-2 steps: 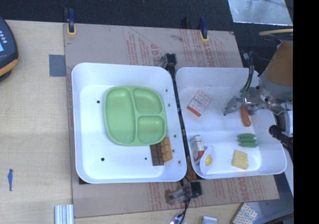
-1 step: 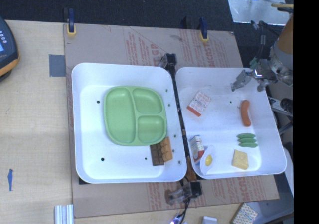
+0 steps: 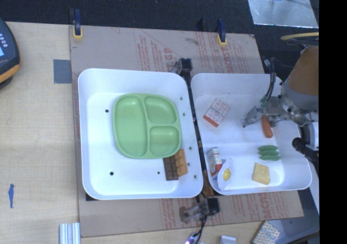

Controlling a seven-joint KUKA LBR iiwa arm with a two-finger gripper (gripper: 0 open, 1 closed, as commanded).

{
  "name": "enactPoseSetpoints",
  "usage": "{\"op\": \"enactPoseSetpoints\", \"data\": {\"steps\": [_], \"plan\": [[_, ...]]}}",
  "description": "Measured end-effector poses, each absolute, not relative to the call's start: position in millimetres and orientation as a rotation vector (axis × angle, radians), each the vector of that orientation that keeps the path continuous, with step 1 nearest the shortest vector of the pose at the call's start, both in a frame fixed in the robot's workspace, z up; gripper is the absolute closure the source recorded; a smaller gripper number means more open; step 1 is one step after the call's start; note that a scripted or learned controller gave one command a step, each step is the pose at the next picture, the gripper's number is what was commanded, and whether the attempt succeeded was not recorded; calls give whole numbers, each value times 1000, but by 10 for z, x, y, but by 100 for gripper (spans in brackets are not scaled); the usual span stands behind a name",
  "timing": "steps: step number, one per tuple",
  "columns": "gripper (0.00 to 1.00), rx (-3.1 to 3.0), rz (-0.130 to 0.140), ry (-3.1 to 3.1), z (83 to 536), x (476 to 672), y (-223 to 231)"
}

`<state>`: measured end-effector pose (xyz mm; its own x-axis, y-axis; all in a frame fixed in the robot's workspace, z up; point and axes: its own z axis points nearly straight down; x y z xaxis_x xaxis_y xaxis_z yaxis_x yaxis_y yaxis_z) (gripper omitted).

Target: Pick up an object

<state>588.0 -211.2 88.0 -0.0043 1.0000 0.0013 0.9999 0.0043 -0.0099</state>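
My gripper hangs low over the right bin, near its right wall, and stands open. One grey finger slants down to the left. An orange carrot-like stick lies on the bin floor with its upper end right under the gripper; whether it is touched I cannot tell. In the same bin lie a red-and-white packet, a green pea pod, a yellow cheese wedge, a small red can and a fried-egg toy.
The left bin bears a green divided plate and a brown waffle-like bar at its front right. Black clips join the bins at the back and the front. A grey-and-yellow device sits at the far left.
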Motion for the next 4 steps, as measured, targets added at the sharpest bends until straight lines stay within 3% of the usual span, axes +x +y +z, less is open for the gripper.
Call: {"op": "enactPoseSetpoints", "data": {"steps": [1, 2, 3, 4], "plan": [[0, -2222, -6, -2235, 2146, 6207, -2125], [0, -2211, 8, -2224, 866, 6149, -2109], [0, -2221, -5, -2234, 2217, 6590, -2124], [0, -2207, 13, -2215, 1078, 5866, -1669]]}}
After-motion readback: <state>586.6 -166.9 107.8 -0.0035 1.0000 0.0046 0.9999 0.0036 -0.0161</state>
